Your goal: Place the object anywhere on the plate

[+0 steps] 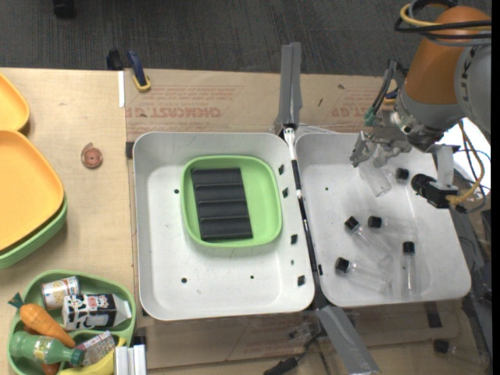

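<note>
Hand, grip unclear, above right bin's vials; plate left.

Grey arm, orange band, yellow cable

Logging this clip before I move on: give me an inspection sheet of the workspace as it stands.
Surface: two white bins, left bin and right bin, on a cardboard-covered bench.
Job's things: green plate in the left bin, carrying a dark ribbed block; clear vials with black caps scattered in the right bin.
Clutter: yellow plates, bowl of toy food, left of the bins.
Grippers: tool over the right bin's far side; finger state unclear.
Cables: yellow-black loop on the arm.
Surroundings: dark carpet.
</note>
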Tool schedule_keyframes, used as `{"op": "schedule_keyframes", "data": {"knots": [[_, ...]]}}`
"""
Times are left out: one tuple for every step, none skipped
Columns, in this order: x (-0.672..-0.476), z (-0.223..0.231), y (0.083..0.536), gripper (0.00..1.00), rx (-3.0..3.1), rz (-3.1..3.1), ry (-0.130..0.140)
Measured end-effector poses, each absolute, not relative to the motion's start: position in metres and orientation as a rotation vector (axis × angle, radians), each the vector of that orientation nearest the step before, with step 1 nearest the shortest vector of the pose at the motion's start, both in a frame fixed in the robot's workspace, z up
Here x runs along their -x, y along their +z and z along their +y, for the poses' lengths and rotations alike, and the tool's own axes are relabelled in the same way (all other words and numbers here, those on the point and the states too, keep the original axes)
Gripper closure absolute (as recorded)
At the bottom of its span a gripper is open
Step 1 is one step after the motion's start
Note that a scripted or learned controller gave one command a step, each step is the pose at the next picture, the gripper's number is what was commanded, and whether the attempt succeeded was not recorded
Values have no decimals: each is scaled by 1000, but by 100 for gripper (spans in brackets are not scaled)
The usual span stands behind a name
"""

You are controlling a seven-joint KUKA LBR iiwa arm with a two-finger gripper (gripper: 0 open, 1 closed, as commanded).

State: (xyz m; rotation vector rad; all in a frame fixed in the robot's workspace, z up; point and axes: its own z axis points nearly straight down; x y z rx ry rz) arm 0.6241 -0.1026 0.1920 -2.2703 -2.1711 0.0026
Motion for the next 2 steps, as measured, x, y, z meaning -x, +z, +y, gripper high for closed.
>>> {"op": "schedule_keyframes", "data": {"knots": [[-624,-103,192,0,2270,-2171,3],[-585,-34,190,0,2492,-1908,7]]}}
